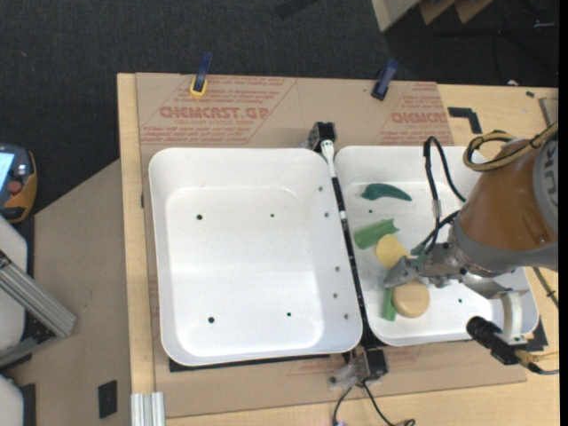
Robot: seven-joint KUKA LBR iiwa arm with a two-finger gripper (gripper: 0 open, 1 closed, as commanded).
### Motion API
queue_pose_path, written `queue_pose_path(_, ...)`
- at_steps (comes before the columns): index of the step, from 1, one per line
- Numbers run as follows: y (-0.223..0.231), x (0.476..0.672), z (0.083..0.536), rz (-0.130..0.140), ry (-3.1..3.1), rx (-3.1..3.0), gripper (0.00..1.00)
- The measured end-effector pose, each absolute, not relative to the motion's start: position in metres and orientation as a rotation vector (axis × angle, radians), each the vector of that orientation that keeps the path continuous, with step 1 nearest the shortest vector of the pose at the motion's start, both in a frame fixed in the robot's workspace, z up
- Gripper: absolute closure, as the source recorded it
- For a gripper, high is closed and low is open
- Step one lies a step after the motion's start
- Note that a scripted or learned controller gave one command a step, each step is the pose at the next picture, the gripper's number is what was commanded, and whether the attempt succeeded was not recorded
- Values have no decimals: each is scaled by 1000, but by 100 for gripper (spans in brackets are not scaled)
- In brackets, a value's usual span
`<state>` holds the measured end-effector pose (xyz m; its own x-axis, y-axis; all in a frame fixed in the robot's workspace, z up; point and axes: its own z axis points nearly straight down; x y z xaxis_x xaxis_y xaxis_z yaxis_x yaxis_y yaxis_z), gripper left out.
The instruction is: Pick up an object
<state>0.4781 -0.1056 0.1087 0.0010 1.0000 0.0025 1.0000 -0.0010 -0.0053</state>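
The hand (pixel 410 272) is low in the right bin (pixel 444 327), just above the tan disc (pixel 411 302) and beside the yellow ball (pixel 390 251). I cannot tell its opening. Next it must close, then lift.

Grey arm (pixel 510 207) reaching from right, orange-banded wrist bent down, gripper (pixel 410 272) lowered

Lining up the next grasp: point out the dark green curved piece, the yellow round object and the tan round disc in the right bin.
Dark green curved piece (pixel 385 192), camera view, its middle.
Yellow round object (pixel 390 251), camera view, its top.
Tan round disc (pixel 412 301), camera view, its flat face.
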Motion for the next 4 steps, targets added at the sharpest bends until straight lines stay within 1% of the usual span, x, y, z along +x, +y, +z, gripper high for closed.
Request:
queue_pose_path(1, -160, 480, 186, -3, -2224, -2234, 0)
queue_pose_path(2, -217, 524, 283, -6, -2231, -2236, 0)
queue_pose_path(3, -214, 522, 288, -2, -2227, -2226, 100)
queue_pose_path(4, -184, 517, 447, -17, -2241, -2230, 100)
